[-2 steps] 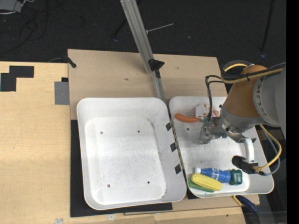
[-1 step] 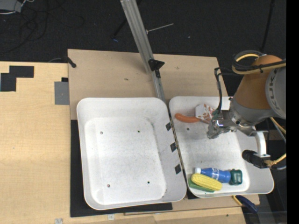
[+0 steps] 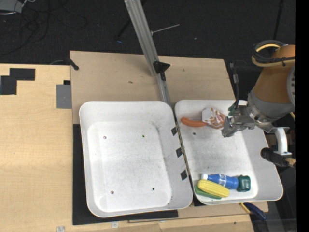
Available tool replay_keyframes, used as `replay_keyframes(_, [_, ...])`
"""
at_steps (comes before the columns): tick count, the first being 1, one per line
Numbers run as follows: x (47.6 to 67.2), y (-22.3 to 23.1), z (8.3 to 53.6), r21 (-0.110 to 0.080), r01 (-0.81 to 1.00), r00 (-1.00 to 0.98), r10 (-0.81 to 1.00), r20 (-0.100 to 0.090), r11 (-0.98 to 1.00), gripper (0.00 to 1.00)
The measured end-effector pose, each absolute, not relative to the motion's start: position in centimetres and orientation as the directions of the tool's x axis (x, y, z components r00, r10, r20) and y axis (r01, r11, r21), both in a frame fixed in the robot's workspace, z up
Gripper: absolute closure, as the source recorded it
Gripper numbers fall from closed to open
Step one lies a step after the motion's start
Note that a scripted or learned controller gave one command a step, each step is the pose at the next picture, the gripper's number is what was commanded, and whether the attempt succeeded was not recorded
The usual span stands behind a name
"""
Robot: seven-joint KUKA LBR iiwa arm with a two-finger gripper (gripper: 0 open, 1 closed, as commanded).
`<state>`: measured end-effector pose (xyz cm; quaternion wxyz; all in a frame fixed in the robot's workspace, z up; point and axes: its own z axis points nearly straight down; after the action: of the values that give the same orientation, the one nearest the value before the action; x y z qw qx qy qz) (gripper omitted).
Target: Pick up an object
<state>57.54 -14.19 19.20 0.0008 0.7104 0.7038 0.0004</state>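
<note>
In the right bin (image 3: 227, 156) an orange sausage-shaped toy (image 3: 192, 123) lies near the back wall, next to a white and red patterned object (image 3: 213, 116). A blue bottle with a green cap (image 3: 227, 181) and a yellow corn cob (image 3: 213, 189) rest together at the bin's front edge. My gripper (image 3: 228, 129) hangs low over the back right of this bin, just right of the white and red object. Nothing shows between its fingers from this angle.
The left bin (image 3: 128, 156) stands beside the right one, joined by black clips along the shared rim. A grey metal rail (image 3: 146, 42) slants from the back of the bench down to the bins. The arm's orange band (image 3: 273, 81) looms at the right.
</note>
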Motion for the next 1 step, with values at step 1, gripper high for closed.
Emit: replay_keyframes(1, [58.41,-14.87,24.90,0.004,1.000,0.000,1.000,-0.001,0.000,1.00])
